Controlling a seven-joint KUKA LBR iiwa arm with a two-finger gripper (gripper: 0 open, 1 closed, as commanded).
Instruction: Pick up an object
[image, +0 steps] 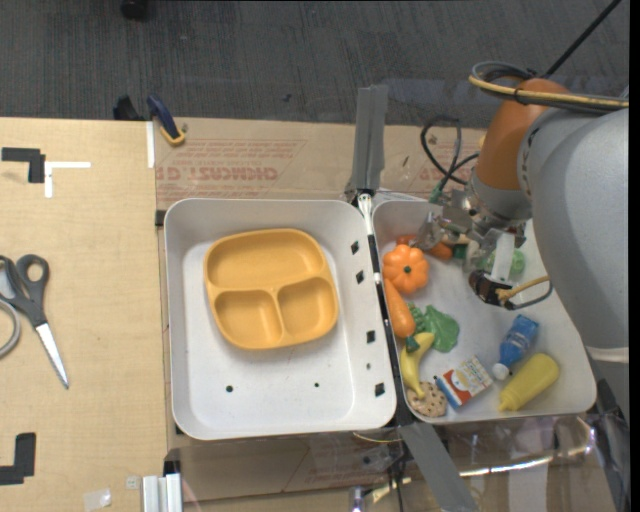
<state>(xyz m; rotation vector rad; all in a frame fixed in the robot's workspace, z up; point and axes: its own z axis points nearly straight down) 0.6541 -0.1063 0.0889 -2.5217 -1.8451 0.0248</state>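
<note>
- The bench (80, 330) has a pale wooden top on the left side.
- Two shallow white bins sit on it side by side: the left bin (265, 410) and the right bin (560, 400), their rims touching in the middle.
- A pair of scissors (35, 310) with grey handles lies on the wood, well left of the bins.
- A sheet of brown cardboard (250, 160) lies behind the bins.
</note>
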